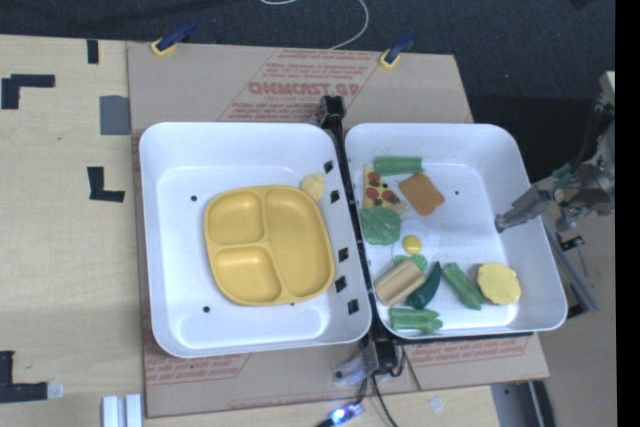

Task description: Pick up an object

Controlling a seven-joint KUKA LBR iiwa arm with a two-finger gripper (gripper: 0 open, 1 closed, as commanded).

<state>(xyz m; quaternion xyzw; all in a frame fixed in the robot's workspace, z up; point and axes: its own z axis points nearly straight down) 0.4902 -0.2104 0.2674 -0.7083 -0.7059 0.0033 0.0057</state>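
From the camera above the bench, my gripper (512, 215) sits at the right edge of the right bin (500, 147), reaching in from the right, low over the rim. I cannot tell how it is set; it is too small and dim here, and nothing shows in it.

The right bin holds the loose pieces. Along its left side lie a green bean (398, 164) at the top, a pizza slice (377, 188) under it, and a brown toast (421, 194) just beside both. Below these sits a round green leaf (381, 226), with a small yellow ball (411, 244) near it. Lower down, a tan roll (399, 280) touches a dark green pepper (426, 287), and another green pod (415, 319) lies along the bottom wall. A green pickle (461, 284) rests just beside a yellow lump (498, 283) in the lower right corner, the pieces nearest my gripper.

The left bin (165, 215) holds a yellow tray (268, 243) with three compartments, and a small pale piece (314, 186) touches its upper right corner.

Both bins stand on a cardboard sheet (290, 85) clipped at the top.
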